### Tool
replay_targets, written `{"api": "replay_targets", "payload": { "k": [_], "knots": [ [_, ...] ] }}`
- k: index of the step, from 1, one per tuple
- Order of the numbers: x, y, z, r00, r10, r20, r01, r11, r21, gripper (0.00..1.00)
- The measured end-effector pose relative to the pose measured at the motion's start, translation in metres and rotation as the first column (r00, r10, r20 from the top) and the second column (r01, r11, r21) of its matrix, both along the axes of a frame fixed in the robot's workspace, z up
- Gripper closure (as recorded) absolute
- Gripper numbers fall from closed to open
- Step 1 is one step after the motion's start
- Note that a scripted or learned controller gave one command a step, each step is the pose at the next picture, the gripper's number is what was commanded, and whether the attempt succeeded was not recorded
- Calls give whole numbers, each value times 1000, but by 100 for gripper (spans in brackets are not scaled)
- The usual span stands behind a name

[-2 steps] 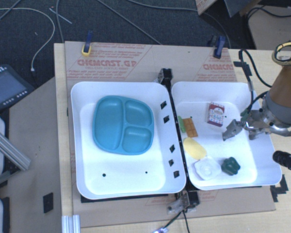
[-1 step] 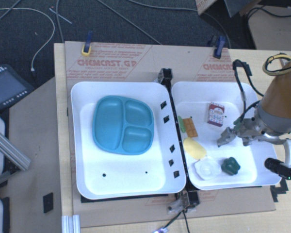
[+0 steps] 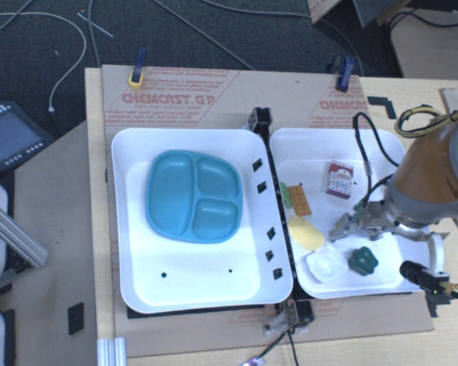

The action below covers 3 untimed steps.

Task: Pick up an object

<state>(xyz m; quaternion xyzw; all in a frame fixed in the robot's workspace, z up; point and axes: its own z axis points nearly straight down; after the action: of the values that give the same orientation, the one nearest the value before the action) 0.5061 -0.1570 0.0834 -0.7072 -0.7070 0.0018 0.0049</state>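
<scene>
Arm reaches in from 3 o'clock, tool low in right bin, finger state unclear; dark green object at its 5 o'clock.

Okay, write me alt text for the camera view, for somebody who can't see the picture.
Seen from above, a grey robot arm reaches in from the right, its gripper low over the right white bin, near a dark green object, a yellow object, a white object and a small red packet. The left white bin holds a blue divided plate.
</scene>
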Motion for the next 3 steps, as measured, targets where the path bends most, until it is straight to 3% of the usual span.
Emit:
{"api": "replay_targets", "payload": {
  "k": [1,3],
  "knots": [
    [2,-1,12,1000,1,4,-1,1000,-1,100],
    [1,8,120,1000,2,13,-2,1000,-5,100]
  ]
}}
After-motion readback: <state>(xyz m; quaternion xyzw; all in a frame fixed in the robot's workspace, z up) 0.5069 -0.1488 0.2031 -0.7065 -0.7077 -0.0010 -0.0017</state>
